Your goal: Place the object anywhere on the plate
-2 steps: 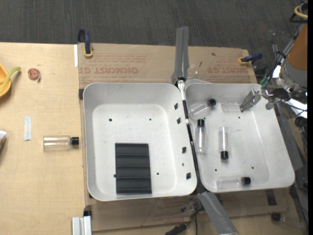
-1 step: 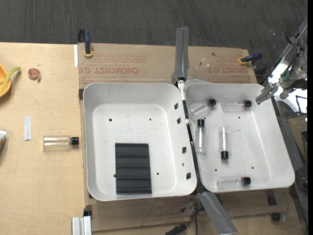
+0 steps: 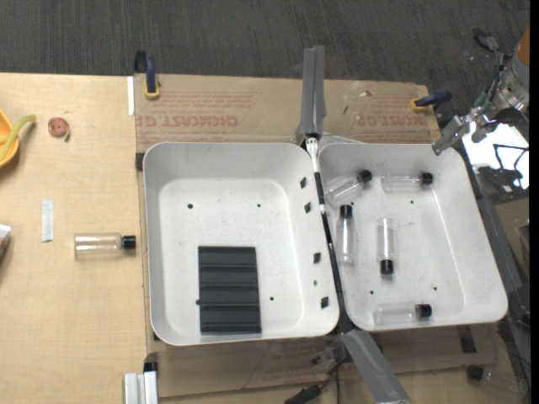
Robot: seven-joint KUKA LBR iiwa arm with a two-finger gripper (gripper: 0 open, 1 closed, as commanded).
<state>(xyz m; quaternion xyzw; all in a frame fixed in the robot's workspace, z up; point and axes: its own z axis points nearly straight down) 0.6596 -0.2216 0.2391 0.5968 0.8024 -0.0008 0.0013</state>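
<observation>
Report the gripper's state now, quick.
Gripper: at the far right corner of the right bin, above its rim; open or closed cannot be told, and nothing is seen held.

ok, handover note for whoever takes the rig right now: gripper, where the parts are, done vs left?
Gripper: at the right bin's far right corner, above the rim, nothing seen between its fingers; open or shut unclear.
Parts: five clear vials with black caps lie in the right bin. The dark ribbed plate sits in the left bin, nothing on it.
Done: nothing placed.
Left: pick a vial, set it on the plate.
</observation>
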